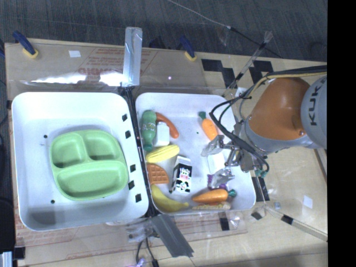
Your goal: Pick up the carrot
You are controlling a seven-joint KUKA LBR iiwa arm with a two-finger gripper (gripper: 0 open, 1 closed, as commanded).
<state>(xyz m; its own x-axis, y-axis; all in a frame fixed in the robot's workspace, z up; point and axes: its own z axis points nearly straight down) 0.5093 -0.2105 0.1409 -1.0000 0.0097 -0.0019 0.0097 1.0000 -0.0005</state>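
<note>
Two carrots lie in the right bin [189,100]. A small orange carrot [209,128] with a green top lies near the bin's middle right, pointing up-left. A bigger carrot [211,196] rests along the front wall, its green top to the right. My gripper [218,161] hangs over the bin's right side between the two carrots. It is open, with one fingertip [213,147] just below the small carrot and the other just above the bigger one. Bare bin floor shows between the fingers.
The right bin also holds a green bottle [148,126], an orange-red pepper-like piece [169,125], corn [162,153], a waffle [157,174], a banana [168,202] and a small cow-print carton [182,177]. A green divided plate [88,163] sits in the left bin [33,107].
</note>
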